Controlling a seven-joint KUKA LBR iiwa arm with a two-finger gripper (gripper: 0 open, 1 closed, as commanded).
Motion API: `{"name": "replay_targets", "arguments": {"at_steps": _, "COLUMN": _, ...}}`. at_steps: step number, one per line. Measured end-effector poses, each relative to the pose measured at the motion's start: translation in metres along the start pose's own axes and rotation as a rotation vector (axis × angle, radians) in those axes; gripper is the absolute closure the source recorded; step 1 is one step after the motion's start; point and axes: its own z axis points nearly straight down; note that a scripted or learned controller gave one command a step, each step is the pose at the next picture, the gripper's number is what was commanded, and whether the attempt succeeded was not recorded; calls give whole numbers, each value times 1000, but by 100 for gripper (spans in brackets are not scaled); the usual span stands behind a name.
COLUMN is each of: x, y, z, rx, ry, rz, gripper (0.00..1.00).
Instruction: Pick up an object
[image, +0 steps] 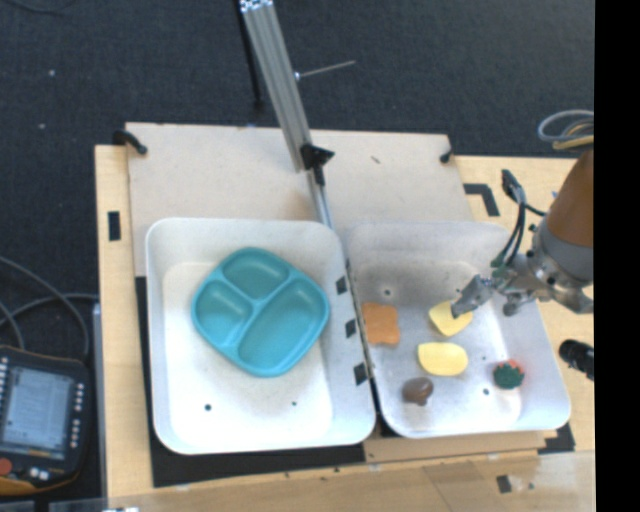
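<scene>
The pincer (470, 299) is hovering over the right bin (540, 400) (its grip unclear) — tips touching a yellow piece (447, 320), with another yellow piece (441, 358) lying just below.

Yellow piece (447, 319) lies flat in the right bin (400, 250).

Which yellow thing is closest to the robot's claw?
The upper yellow piece, right at the gripper. The other yellow piece lies lower.
</scene>
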Motion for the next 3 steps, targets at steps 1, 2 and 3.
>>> {"name": "replay_targets", "arguments": {"at_steps": 1, "x": 0, "y": 0, "z": 0, "rx": 0, "ry": 0, "rz": 1, "gripper": 0}}
{"name": "replay_targets", "arguments": {"at_steps": 2, "x": 5, "y": 3, "z": 45, "rx": 5, "ry": -2, "rz": 3, "gripper": 0}}
{"name": "replay_targets", "arguments": {"at_steps": 3, "x": 12, "y": 7, "z": 101, "rx": 5, "ry": -1, "rz": 2, "gripper": 0}}
